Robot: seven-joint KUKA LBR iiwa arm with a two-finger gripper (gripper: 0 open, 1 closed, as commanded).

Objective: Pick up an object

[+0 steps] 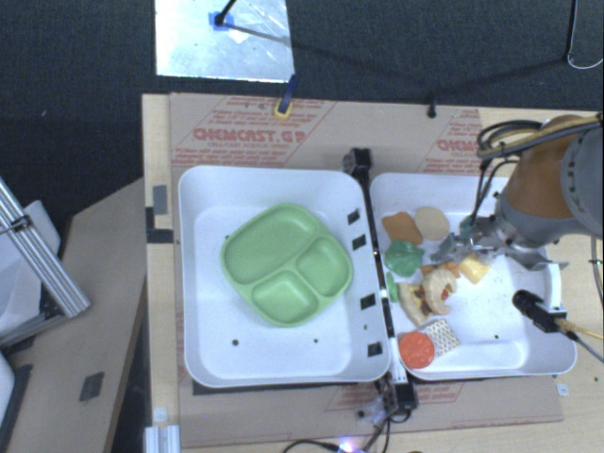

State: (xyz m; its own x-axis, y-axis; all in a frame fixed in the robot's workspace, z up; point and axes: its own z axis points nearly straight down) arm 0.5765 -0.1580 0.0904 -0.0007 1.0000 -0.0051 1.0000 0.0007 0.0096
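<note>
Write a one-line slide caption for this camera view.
Gripper reaches into the right bin among toy foods; green divided plate sits in the left bin.

A huddle of small toy foods lies in the right bin [491, 343], toward its left side. Farthest sit an orange-brown piece [402, 226] and a round tan piece [432, 222], side by side. Just nearer is a green piece [404, 258], then a pale, browned bread-like piece [434, 291] with a yellow block [474, 270] to its right. Nearest lies a red disc [416, 349] touching a cross-hatched wafer [441, 335].

Fixed overhead camera, slanted down on bins [283, 182]
</note>
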